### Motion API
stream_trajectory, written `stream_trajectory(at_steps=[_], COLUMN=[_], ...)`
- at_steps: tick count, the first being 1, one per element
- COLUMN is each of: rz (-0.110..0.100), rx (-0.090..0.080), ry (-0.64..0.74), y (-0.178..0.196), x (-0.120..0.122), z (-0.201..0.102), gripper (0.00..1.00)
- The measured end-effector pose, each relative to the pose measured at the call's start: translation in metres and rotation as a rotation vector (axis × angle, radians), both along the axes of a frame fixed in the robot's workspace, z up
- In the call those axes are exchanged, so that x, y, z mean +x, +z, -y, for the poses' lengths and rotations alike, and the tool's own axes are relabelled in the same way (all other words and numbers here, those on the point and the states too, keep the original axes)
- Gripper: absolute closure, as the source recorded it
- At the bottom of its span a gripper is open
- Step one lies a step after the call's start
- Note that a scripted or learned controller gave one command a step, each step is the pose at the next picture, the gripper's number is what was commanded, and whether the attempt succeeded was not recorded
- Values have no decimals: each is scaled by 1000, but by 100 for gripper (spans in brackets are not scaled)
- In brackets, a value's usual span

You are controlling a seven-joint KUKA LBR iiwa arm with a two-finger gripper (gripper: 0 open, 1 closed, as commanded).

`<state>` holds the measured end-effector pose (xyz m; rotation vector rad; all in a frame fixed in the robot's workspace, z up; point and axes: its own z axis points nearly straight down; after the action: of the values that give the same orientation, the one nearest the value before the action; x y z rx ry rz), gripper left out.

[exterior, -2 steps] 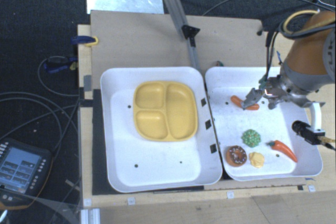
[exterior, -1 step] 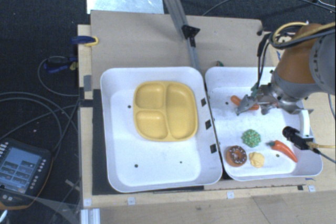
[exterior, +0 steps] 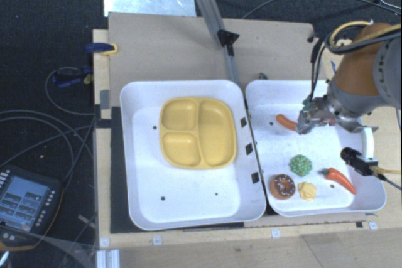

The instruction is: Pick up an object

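1. here we see the gripper (exterior: 306, 124) low in the right bin (exterior: 377, 201), at the end of an orange sausage (exterior: 286, 122).
2. we cannot tell how its jaws stand.
3. nearer us lie a green ball (exterior: 301, 165), donut (exterior: 282, 186), yellow piece (exterior: 307, 191) and carrot (exterior: 340, 178).
4. the left bin (exterior: 135, 198) bears a yellow divided plate (exterior: 198, 132).

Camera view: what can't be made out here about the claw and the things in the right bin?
- Claw: open or shut unclear, too small and dark.
- Orange sausage-like piece: its right end is covered by the claw; contact unclear.
- Small yellow item: too small to identify.
- Arm: cut off by the right edge.
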<state>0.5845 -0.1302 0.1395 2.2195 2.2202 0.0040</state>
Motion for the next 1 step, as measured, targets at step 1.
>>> stream_trajectory(at_steps=[1], rz=[2], rx=[-1], ry=[4], y=[44], x=[-1], z=[-2], gripper=[100])
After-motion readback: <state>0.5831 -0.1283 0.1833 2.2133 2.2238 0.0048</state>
